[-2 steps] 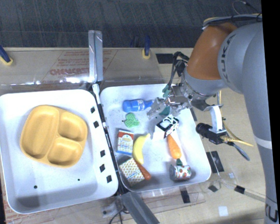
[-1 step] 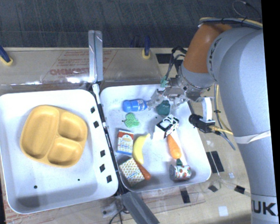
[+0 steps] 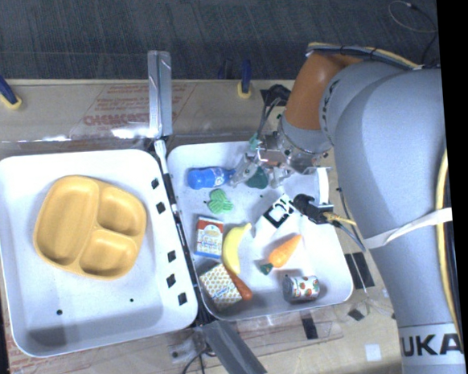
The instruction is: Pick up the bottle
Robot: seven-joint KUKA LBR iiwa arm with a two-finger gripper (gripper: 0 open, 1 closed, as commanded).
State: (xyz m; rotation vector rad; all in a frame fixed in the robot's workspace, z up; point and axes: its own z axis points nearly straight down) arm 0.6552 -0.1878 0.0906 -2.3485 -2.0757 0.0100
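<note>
A small blue bottle lies on its side near the back left corner of the right bin. My gripper hangs over the back of that bin, a short way to the right of the bottle and apart from it. A dark teal object sits right under the gripper tip. The grey wrist with its orange band hides the bin's back right corner.
Around the bottle in the right bin lie a green toy, a small carton, a banana, a carrot, a can and a black-and-white tag. The left bin holds a yellow divided plate.
</note>
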